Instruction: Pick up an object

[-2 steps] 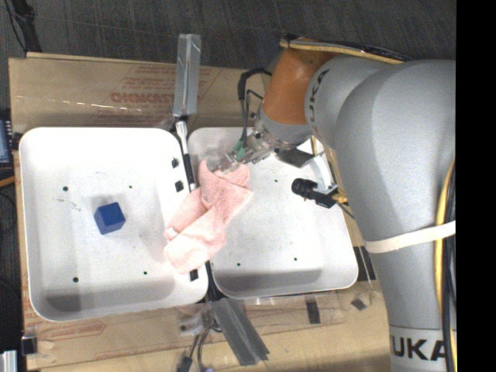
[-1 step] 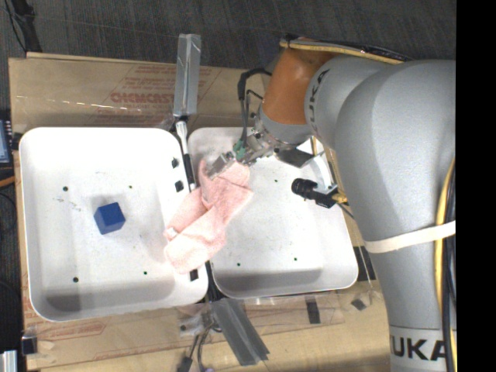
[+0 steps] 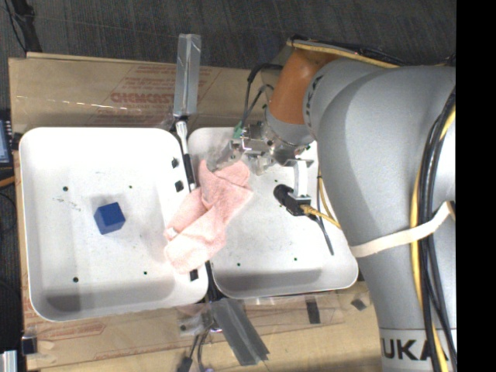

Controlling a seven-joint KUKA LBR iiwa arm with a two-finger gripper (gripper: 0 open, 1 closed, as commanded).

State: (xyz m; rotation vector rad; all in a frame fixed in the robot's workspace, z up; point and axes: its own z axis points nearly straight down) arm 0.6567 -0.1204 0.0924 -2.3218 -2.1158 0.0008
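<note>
Grey arm bulk fills the right of the frame, its claw [image 3: 232,152] low at the pink cloth's [image 3: 208,215] upper end, just right of centre; its finger state cannot be told. That cloth drapes across both white bins [image 3: 46,285]. Grasping seems underway; next comes a lift. A blue cube [image 3: 109,217] sits centre-left.

This looks like a robotics lab or test workshop. A big grey industrial arm [image 3: 387,177] with an orange band and loose cables reaches in from the right over a bench. Two shallow white bins [image 3: 46,231] sit side by side on flat brown cardboard [image 3: 101,91] printed with red lettering. Metal brackets [image 3: 186,72] stand at the far and near ends of the gap between the bins. Beyond the bench lies dark carpet-like floor [image 3: 232,14].
</note>
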